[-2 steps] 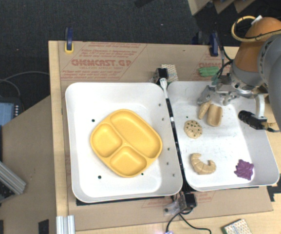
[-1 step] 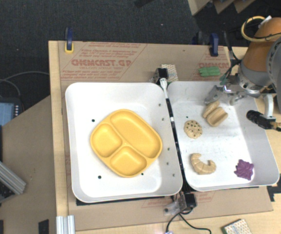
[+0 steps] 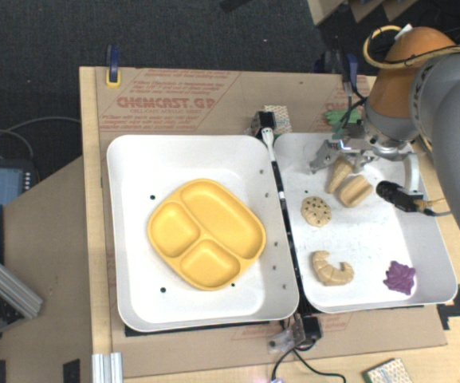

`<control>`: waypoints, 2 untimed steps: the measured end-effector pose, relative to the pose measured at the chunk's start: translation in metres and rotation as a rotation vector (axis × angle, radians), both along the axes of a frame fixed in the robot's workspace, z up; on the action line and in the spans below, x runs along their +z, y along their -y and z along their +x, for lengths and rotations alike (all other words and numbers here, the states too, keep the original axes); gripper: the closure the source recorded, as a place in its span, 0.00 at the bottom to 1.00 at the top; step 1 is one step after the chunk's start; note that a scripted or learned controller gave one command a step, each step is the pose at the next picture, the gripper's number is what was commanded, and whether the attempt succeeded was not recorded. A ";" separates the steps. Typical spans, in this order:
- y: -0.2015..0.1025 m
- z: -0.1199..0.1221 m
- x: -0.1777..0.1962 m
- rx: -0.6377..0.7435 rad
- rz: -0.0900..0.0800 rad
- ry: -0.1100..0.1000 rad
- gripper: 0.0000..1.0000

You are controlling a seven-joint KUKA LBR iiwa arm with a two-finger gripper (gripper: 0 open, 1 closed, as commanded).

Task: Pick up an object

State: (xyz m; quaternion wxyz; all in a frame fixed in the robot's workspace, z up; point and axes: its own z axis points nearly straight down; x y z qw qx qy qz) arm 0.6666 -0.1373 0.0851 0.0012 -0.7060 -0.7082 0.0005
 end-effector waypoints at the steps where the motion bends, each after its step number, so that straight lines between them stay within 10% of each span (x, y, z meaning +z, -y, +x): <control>1: 0.048 -0.060 0.000 -0.007 0.000 -0.002 0.00; 2: 0.047 -0.057 0.010 -0.004 -0.002 0.004 1.00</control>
